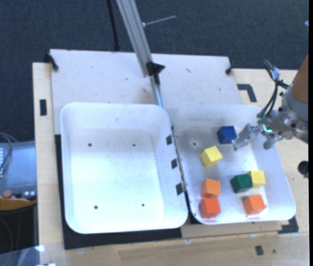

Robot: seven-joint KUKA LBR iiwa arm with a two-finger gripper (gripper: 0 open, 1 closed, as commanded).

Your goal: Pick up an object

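Camera view: the right bin [287, 201] holds seven small coloured cubes, while the left bin [70, 121] sits beside it on the table [44, 87]. The tool [255, 137] hangs low over the upper part of the right bin, its two fingers spread apart with nothing between them. The blue cube [226, 133] lies just beside the tool's nearer finger, on the side toward the bin divider, close enough that contact cannot be ruled out. The yellow cube [211, 155] lies a little farther down and toward the divider, standing free of its neighbours. Lower in the bin, a green cube [241, 183] touches a second yellow cube [257, 178]; two orange cubes [211, 188] [210, 207] lie one below the other, and a third orange cube [253, 204] rests near the bin's lower rim. The cubes appear rigid, light and flat-sided, probably painted wood or foam, so they should neither crush nor deform. A hold across two opposite flat faces, squarely and near mid-height, seems soundest; a hold across corners would likely twist the cube out. The blue cube, nearest the tool, is the likeliest candidate.
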